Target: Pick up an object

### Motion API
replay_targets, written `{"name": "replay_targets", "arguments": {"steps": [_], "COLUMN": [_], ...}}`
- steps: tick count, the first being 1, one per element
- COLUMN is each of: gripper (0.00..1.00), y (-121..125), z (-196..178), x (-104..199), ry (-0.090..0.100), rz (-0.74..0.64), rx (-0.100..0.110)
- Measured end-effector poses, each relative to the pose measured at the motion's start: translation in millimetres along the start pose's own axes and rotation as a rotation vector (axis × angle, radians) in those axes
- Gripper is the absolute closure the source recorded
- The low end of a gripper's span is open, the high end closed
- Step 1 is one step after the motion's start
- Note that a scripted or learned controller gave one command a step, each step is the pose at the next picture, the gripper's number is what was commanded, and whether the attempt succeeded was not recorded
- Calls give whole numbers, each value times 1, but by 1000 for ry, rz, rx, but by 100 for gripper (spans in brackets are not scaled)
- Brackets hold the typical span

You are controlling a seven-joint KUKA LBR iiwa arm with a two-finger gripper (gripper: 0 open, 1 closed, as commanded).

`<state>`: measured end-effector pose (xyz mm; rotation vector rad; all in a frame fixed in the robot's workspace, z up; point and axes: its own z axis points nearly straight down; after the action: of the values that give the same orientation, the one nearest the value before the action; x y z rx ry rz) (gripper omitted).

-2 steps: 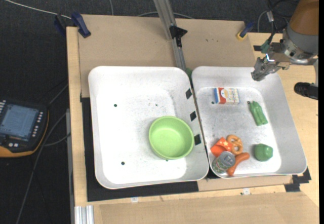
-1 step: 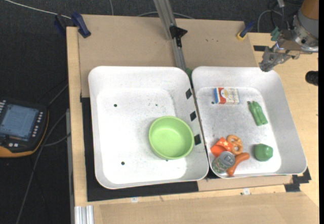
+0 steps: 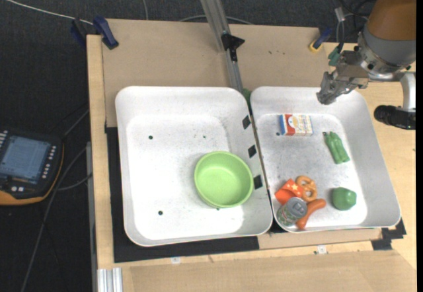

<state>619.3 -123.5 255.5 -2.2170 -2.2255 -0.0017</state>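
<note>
My gripper (image 3: 328, 95) hangs over the far rim of the right bin (image 3: 377, 145), with nothing seen between its fingers. In that bin lie a small white, blue and red box (image 3: 294, 125), a green bottle-shaped piece (image 3: 336, 148), a green round piece (image 3: 344, 199), an orange pretzel pack (image 3: 298, 187) and a round grey lid on an orange carrot-like piece (image 3: 295, 210). A light green bowl (image 3: 223, 179) sits in the left bin (image 3: 142, 152) near its right wall.
A slanted metal pole (image 3: 213, 0) rises from between the bins at the back. Blue clamps (image 3: 104, 31) hold the wooden bench at its far corners. A handheld pendant (image 3: 25, 165) lies off the bench at left.
</note>
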Motion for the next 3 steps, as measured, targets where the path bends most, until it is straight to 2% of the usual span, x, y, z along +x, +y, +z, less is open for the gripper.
{"name": "replay_targets", "arguments": {"steps": [2,3], "gripper": [100,100], "y": [-26,-35], "z": [19,9], "x": [87,141], "ry": [0,1], "rz": [0,-1], "rx": [0,0]}}
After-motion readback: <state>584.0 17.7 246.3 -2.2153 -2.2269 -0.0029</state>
